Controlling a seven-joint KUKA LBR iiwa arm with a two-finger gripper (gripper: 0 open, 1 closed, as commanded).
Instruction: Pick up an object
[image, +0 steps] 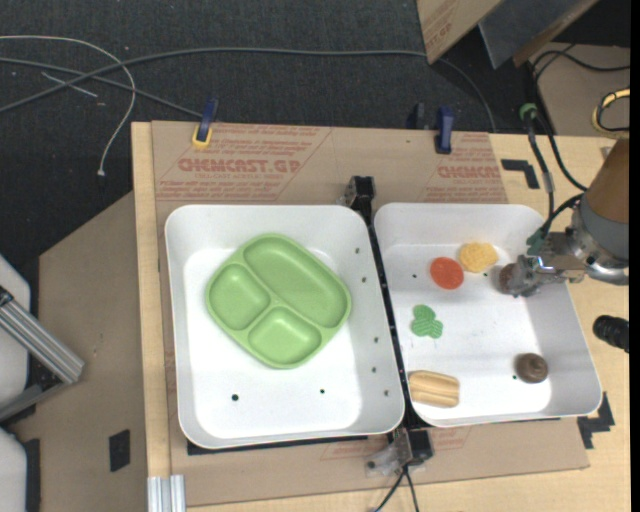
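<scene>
- Pincer (512, 280): low in the right bin (560, 330), at its far right side; whether it is wide or narrow cannot be told, and nothing is seen in it.
- Nearest candidates: yellow piece (478, 256) just to its left, red ball (446, 273) beyond that.
- Farther off: brown ball (531, 368) nearer the camera; green piece (427, 322) and bread roll (434, 388) toward the left.
- Progress, judged: approach made; grasp and lift remain.
</scene>
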